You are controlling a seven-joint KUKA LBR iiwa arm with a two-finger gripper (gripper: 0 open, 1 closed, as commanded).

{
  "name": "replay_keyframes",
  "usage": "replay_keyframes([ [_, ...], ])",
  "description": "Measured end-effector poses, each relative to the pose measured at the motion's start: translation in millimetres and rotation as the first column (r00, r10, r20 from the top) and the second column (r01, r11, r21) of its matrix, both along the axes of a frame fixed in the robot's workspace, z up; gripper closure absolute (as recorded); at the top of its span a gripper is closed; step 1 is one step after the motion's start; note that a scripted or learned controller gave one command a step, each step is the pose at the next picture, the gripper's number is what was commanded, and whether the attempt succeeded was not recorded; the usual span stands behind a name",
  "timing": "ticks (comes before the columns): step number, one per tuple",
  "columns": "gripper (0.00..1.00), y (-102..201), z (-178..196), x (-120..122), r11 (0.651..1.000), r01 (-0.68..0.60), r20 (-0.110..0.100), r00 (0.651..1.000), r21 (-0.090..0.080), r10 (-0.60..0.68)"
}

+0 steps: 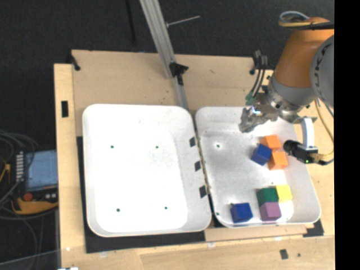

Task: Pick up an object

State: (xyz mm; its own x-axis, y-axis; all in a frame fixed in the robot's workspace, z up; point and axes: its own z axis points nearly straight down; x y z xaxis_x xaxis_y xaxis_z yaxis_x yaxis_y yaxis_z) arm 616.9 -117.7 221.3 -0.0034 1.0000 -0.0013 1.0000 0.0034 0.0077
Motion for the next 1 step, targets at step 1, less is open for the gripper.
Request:
replay_keyframes([
  [1, 1.00, -1.0, 17.5, 0.9, 1.000, -0.002, -0.004, 1.000, 0.001, 0.002],
])
